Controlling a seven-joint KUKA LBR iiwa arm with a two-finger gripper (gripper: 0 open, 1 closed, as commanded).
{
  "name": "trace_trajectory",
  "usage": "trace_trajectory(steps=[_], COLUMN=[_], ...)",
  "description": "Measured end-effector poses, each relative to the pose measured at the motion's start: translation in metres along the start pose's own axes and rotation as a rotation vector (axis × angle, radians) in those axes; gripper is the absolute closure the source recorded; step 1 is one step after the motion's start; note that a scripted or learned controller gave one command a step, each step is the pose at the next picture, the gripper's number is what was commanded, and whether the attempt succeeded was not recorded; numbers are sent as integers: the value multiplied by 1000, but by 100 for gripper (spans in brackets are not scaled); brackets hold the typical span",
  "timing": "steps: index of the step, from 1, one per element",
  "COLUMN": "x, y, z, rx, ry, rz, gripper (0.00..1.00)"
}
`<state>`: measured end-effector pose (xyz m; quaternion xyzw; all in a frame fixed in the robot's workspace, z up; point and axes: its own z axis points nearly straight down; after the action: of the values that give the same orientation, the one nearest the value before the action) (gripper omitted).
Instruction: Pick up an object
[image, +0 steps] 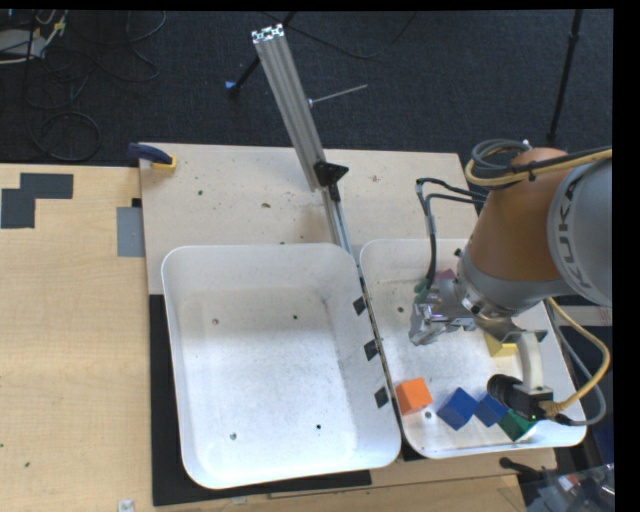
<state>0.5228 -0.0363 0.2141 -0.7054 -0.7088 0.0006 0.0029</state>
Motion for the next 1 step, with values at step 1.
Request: trace_trajectory(steps=[1], x=[55], y=[8], z=[6], rx=[-1], ry=[-1], rz=[0], gripper=[100])
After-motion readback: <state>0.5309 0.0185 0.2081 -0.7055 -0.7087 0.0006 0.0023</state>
